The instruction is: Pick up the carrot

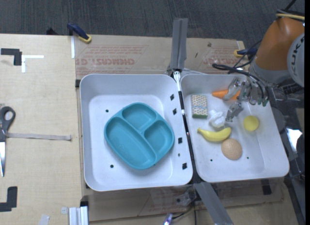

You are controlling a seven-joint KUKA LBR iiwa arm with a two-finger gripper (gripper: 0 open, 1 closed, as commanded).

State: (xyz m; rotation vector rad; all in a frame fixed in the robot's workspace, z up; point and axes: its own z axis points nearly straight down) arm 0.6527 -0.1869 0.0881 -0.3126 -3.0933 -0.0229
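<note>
The carrot (pixel 219 93) is small and orange and lies at the back of the right bin (pixel 271 166), just right of a speckled sponge (pixel 199 105). My gripper (pixel 233 101) hangs over the bin right beside the carrot's right end, which its metal parts partly cover. Its two fingers are spread: one reaches to the carrot's end, the other (pixel 234 111) points down toward a white crumpled item (pixel 216 118). The gripper is open, and the carrot rests on the bin floor rather than between the fingers.
The right bin also holds a banana (pixel 214 134), a brown egg-shaped item (pixel 232 149) and a yellow lemon (pixel 250 123). In the left bin (pixel 92 136) lies a blue divided plate (pixel 139 135). A grey divider post (pixel 179 44) stands between the bins at the back.
</note>
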